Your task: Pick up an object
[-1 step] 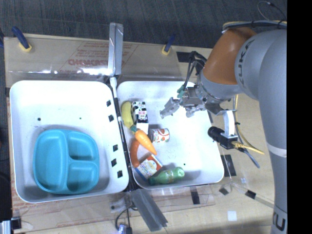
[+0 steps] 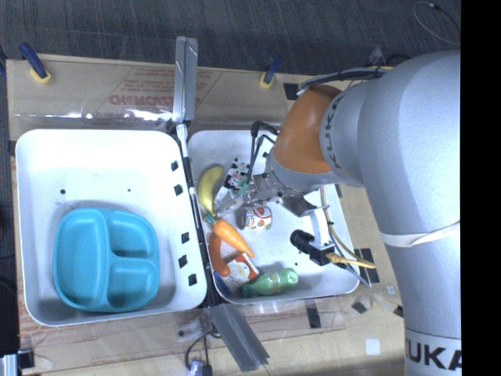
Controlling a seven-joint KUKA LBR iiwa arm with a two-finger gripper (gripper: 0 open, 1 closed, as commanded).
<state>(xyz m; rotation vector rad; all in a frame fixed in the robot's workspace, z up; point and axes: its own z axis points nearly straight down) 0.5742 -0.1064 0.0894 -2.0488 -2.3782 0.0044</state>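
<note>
Right white bin (image 2: 344, 284): holds a yellow banana (image 2: 208, 188) at its left wall, an orange plastic carrot (image 2: 229, 236) just nearer than it, a green plastic bottle (image 2: 272, 282) lying along the near wall, a small red-and-white packet (image 2: 242, 269) touching the carrot's near end, and a small white round object with red markings (image 2: 258, 219) at the centre.

Left white bin (image 2: 31, 171): holds a light blue sectioned plastic tray (image 2: 106, 258).

Tool (image 2: 249, 198): low over the right bin's centre, just above the small round object and close beside the banana; whether it is released, clenched or grasping cannot be told from this view.

Risk: items are crowded along the left wall, so a descent here could likely nudge the banana or carrot, or pinch two things at once; the round object may roll away.

Arm: grey, reaching in from the right, orange band (image 2: 307, 135) over the bin's far right, wrist pointed down and leftward
</note>
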